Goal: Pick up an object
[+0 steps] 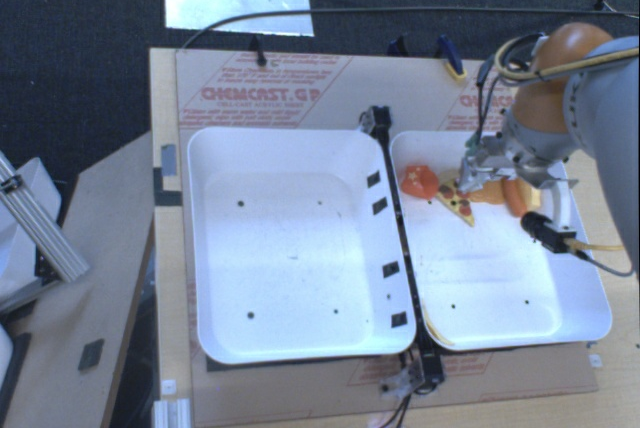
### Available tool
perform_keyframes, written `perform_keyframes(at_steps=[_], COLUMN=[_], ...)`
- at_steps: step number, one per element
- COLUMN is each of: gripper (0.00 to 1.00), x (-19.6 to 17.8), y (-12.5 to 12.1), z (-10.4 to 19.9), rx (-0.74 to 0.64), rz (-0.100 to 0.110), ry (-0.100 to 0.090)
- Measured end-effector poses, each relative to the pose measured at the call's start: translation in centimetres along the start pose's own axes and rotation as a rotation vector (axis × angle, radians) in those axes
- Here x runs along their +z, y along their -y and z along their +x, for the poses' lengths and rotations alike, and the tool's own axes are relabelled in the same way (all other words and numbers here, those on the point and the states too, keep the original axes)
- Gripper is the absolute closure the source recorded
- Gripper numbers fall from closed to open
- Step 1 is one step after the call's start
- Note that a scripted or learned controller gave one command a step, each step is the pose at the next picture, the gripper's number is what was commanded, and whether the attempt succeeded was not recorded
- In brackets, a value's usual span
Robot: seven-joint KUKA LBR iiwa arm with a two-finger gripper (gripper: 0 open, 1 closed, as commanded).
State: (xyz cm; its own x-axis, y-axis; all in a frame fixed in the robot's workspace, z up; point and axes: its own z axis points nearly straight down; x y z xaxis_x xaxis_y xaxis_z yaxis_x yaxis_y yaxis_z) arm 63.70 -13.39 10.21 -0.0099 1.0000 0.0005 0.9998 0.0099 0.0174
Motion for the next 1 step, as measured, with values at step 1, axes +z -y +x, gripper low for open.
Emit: perform_keyframes(at_steps=[1], gripper=[0.00], x=[0.07], y=[0.04], z=[0.01], rx=[-0.001], rz=[0.002], ry=[0.000])
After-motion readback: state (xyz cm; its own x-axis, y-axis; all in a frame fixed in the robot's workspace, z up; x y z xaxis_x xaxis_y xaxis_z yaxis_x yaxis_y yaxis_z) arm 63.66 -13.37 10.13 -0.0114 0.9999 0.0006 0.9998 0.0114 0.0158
